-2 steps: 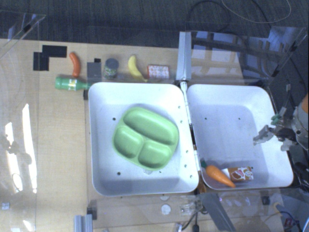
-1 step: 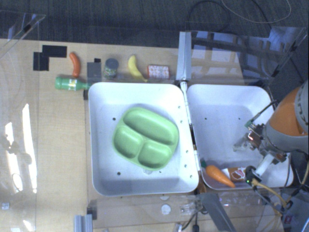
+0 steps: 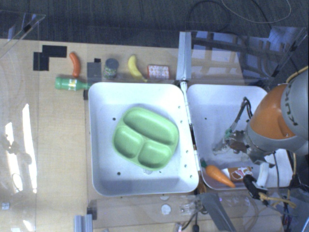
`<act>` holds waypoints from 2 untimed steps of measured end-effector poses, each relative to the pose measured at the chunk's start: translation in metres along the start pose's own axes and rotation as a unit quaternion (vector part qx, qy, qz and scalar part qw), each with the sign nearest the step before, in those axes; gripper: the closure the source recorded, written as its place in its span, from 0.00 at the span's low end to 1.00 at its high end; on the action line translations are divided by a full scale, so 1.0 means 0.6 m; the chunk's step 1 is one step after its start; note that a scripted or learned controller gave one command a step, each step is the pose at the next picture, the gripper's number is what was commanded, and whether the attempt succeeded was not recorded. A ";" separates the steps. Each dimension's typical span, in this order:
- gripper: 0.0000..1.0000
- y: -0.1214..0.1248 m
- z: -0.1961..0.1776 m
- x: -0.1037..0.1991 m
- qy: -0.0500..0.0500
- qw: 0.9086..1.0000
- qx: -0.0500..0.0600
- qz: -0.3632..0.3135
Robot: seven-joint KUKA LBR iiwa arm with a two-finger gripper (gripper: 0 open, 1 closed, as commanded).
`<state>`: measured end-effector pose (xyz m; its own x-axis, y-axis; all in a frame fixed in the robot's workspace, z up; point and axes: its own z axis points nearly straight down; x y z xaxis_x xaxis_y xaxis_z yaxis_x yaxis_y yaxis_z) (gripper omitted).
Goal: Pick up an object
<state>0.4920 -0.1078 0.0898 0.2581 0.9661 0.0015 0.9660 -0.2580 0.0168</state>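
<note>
Arm: the grey arm with the orange band (image 3: 275,117) reaches over the right white bin (image 3: 212,105) from its right edge.
Jaws: the gripper (image 3: 231,141) sits low in that bin; whether they are apart or together, I cannot tell.
Orange carrot (image 3: 218,175): at the right bin's near edge.
Left white bin (image 3: 104,129): holds a green plastic divided tray (image 3: 146,137) near its middle.

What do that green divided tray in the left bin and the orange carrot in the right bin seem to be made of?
The green three-compartment tray looks like moulded plastic: uniform colour, rounded edges, soft sheen. The orange carrot is probably a plastic toy, judging by its smooth, evenly coloured surface, though real can't be ruled out.
</note>
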 end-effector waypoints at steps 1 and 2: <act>0.00 0.037 -0.190 -0.131 -0.002 0.995 0.002 -0.096; 0.00 -0.010 -0.024 0.013 0.000 1.000 0.007 -0.009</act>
<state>0.4879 -0.0986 0.1043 0.2400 0.9708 0.0012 0.9708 -0.2400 0.0026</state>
